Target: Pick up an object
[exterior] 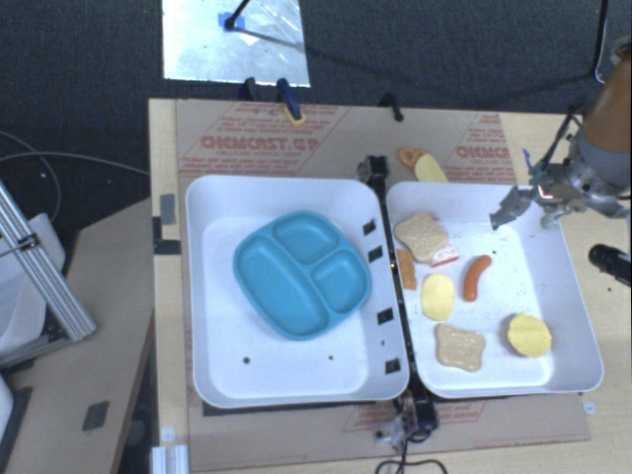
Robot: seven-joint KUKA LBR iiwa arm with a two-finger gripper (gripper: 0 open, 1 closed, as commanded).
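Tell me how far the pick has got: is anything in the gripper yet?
Nothing looks picked yet. The gripper hangs open over the upper right part of the right bin, with nothing between its fingers. The sausage, both bread slices and the yellow pieces lie on the bin floor. Left: choose one, descend, close and lift.

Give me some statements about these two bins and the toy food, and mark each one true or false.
1. The blue divided plate lies in the left bin. True.
2. The gripper holds the sausage. False: the sausage lies apart on the right bin floor, nothing between the open fingers.
3. Two toast slices lie in the right bin. True: one near the divider, one near the front.
4. The blue plate carries food. False: its compartments are bare.
5. All food is inside the bins. False: a yellow piece lies on the bench behind the right bin.
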